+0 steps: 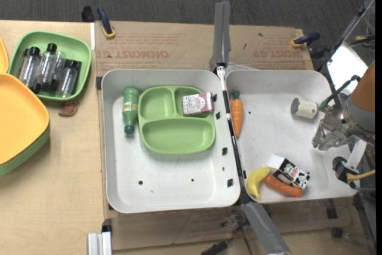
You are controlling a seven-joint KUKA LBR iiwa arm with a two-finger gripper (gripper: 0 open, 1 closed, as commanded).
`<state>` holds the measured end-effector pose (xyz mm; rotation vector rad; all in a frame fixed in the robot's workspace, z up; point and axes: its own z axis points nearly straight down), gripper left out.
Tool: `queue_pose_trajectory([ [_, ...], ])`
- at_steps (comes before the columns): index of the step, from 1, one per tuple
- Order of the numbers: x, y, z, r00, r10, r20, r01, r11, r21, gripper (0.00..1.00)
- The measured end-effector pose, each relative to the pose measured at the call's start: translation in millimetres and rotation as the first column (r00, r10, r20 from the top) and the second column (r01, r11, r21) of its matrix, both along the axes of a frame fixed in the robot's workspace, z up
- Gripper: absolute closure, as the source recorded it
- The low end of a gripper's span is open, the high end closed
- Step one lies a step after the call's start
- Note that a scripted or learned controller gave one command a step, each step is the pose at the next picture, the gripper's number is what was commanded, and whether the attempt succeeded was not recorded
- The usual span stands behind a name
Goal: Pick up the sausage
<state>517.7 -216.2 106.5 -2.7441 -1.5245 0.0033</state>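
Observation:
The sausage (284,186) is a reddish-orange link lying near the front edge of the right bin (268,128). A yellow banana (256,183) touches its left end, and a small black-and-white packet (292,174) rests against its upper side. My gripper (327,138) hangs over the right side of the same bin, to the right of the sausage and farther back, apart from it. Nothing shows between its fingers.
An orange carrot (237,116) lies along the right bin's left wall, and a white cylinder (304,108) sits at its back right. The left bin (119,182) holds a green divided plate (176,135) with a pink carton (197,104), and a green bottle (130,109).

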Motion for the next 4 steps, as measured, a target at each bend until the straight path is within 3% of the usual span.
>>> queue_pose_trajectory([
  [1, 40.7, 25.8, -16.2, 0.933, -0.359, -0.001, 0.359, 0.933, -0.003, 1.0],
  [2, -3.3, 1.4, -16.2, 0.767, -0.641, -0.003, 0.641, 0.767, -0.003, 1.0],
  [3, -20.6, -5.3, -10.0, 0.945, -0.328, -0.002, 0.328, 0.945, 0.0, 1.0],
  [4, 3.6, 29.6, -16.2, 0.779, -0.628, -0.002, 0.628, 0.779, -0.004, 1.0],
])
